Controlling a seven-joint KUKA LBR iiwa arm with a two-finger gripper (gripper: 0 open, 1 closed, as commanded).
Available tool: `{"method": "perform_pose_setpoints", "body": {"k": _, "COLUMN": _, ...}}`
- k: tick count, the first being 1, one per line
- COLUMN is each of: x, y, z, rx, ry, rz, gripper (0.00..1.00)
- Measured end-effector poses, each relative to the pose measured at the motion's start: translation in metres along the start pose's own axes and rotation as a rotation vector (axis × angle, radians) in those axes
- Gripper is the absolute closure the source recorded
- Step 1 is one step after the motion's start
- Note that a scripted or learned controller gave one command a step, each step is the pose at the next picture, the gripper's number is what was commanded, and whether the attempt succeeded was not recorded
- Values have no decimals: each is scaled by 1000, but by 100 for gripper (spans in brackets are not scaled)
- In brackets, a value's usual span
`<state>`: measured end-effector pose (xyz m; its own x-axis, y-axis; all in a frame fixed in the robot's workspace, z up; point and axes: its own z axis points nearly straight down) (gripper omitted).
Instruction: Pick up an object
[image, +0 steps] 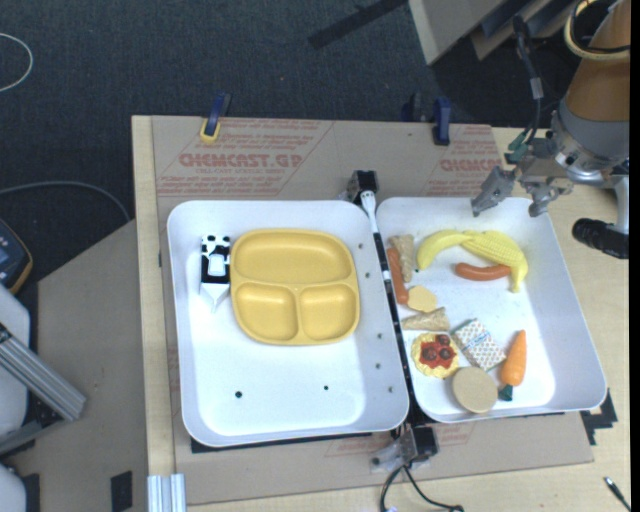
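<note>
At the near edge of the bench (300, 470), a black clip and cable (415, 445) sit at the seam between the two white bins. In the right bin (575, 320), the nearest item is a round tan disc (474, 390), with an orange carrot (513, 360) just beside it on the right and a small tart with red topping (435, 354) touching it on the left. A checkered wrapped piece (480, 343) lies between tart and carrot. Farther back come a pale round cracker (422, 299), a thin orange stick (398, 276) along the bin's left wall, a red sausage (482, 271), and a yellow banana (480, 249) curving over the sausage.

The left bin (200, 380) holds a yellow three-compartment plate (295, 283) in its far half, with a small black-and-white figure (215, 262) just beside the plate's left edge.

The gripper (512, 203) hovers over the far rim of the right bin, beyond the banana and apart from it; its two fingers are spread wide with nothing between them.

Behind the bins, red lettering on the brown board reads roughly "CHEMCAST GP" (240, 159), repeated partly at the right (470, 163). A yellow clamp (211, 122) and a blue clamp (441, 120) grip the board's far edge.
</note>
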<state>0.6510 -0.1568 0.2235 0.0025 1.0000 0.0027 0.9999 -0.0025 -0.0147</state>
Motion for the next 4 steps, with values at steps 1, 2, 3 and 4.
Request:
{"method": "perform_pose_setpoints", "body": {"k": 1, "x": 0, "y": 3, "z": -9, "rx": -14, "ry": -2, "rz": -3, "gripper": 0}}
{"method": "perform_pose_setpoints", "body": {"k": 2, "x": 0, "y": 1, "z": 34, "rx": -10, "ry": -2, "rz": -2, "gripper": 0}}
{"method": "perform_pose_setpoints", "body": {"k": 3, "x": 5, "y": 0, "z": 97, "rx": -8, "ry": -1, "rz": -4, "gripper": 0}}
{"method": "perform_pose_setpoints", "body": {"k": 4, "x": 6, "y": 0, "z": 141, "rx": -10, "ry": -2, "rz": -4, "gripper": 0}}
